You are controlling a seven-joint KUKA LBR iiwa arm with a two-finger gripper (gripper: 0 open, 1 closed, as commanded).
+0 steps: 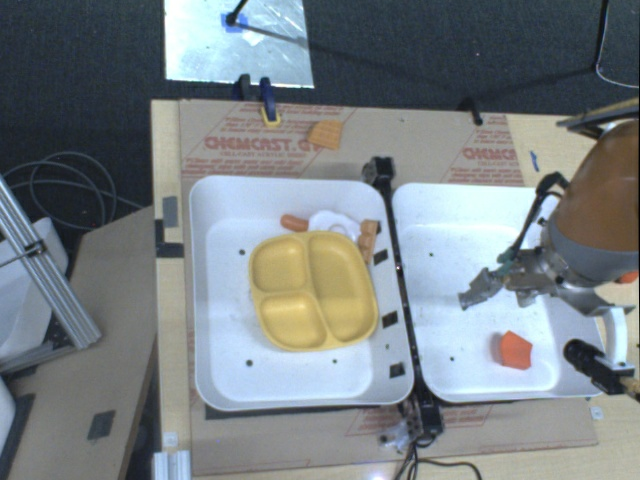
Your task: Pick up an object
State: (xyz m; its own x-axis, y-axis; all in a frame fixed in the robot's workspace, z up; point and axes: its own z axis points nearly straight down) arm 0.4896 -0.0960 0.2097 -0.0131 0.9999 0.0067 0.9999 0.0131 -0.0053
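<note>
An orange block (515,350) lies on the floor of the right bin (440,268), near its front right. My gripper (478,291) hangs over the middle of that bin, up and to the left of the block and apart from it. In the left bin (215,298) a yellow divided plate (308,290) lies flat. Behind the plate are a small orange sausage-shaped piece (294,223), a white piece (331,224) and a tan piece (368,234).
The divider between the two bins (393,288) carries black clips. An orange-tan piece (325,133) lies on the cardboard behind the bins. A foil sheet (238,26) lies on the dark floor beyond the bench. Cables and a metal frame sit at the left.
</note>
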